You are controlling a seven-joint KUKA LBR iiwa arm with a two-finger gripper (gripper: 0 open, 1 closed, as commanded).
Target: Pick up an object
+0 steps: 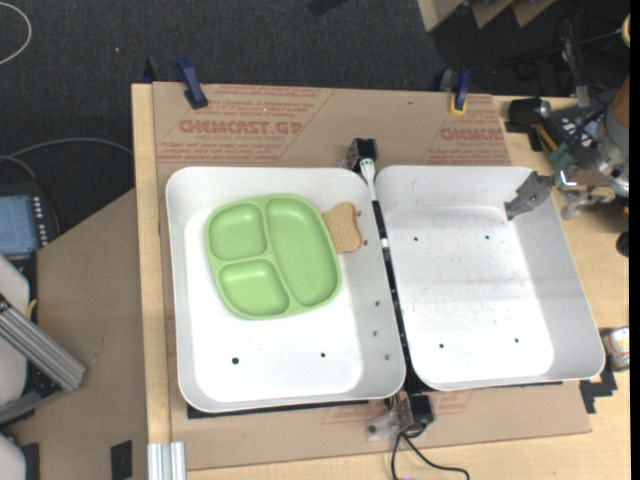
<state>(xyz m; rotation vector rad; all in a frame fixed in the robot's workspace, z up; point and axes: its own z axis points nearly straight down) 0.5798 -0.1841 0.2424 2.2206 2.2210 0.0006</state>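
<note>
Nothing is picked yet: plate (272,256) and sponge (343,227) lie in left bin (200,368); gripper (527,196) grip state unclear, far away.

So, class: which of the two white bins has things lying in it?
The left bin: it holds a green divided plate with a tan sponge-like piece touching its right edge.

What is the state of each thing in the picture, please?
Green divided plate: flat in the left bin, compartments bare.
Tan sponge: lying against the plate's right rim, untouched.
Right bin: level on the bench.
Gripper: over the right bin's upper right corner, holding nothing visible.
</note>
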